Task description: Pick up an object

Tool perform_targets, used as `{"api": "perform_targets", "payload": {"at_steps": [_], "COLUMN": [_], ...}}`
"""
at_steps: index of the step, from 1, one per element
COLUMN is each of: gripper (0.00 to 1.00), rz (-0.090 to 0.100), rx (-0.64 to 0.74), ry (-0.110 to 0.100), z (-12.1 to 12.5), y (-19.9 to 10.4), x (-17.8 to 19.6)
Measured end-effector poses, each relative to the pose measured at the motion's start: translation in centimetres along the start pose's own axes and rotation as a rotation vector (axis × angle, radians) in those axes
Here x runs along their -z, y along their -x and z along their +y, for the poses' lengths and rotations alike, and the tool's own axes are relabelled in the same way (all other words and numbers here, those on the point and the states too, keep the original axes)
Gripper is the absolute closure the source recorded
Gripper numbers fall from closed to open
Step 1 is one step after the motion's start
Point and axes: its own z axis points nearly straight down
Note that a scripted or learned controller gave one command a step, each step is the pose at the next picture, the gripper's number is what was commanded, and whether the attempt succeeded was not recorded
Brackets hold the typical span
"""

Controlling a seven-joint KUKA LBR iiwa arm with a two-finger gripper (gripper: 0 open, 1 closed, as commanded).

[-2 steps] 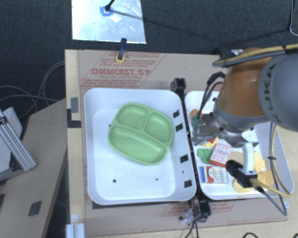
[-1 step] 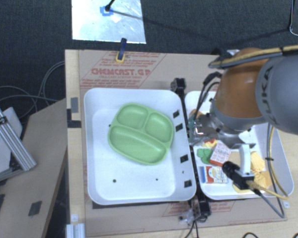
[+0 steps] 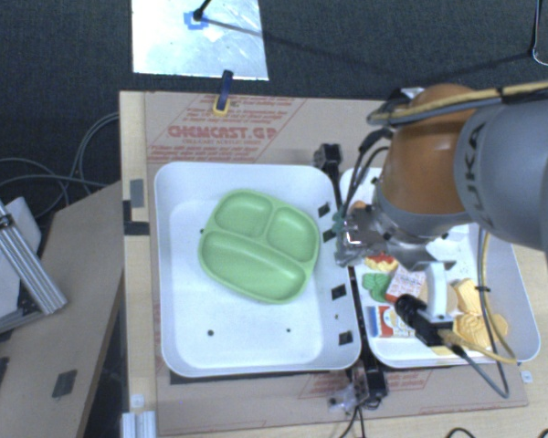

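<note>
My grey arm with its orange band (image 3: 429,158) reaches in from the right and hangs over the right bin (image 3: 521,336). The gripper (image 3: 354,237) sits at that bin's left edge, close to the divider between the bins. Just below it lie small objects: a green piece (image 3: 376,283), a red and white card (image 3: 404,286), a blue and red packet (image 3: 384,322) and a yellow toy (image 3: 470,316). Much of the right bin is hidden under the arm.
The left bin (image 3: 178,336) holds a green divided plate (image 3: 258,245) near its middle. A black cable and yellow wire (image 3: 457,340) trail over the right bin's front. Cardboard lies under both bins, and a metal sheet (image 3: 199,26) sits at the back.
</note>
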Motion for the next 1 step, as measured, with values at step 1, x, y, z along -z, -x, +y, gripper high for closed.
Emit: {"api": "perform_targets", "payload": {"at_steps": [1], "gripper": [1.00], "rz": [-0.001], "rx": [-0.006], "ry": [-0.002], "z": [-0.55], "y": [0.86], "x": [-1.40]}}
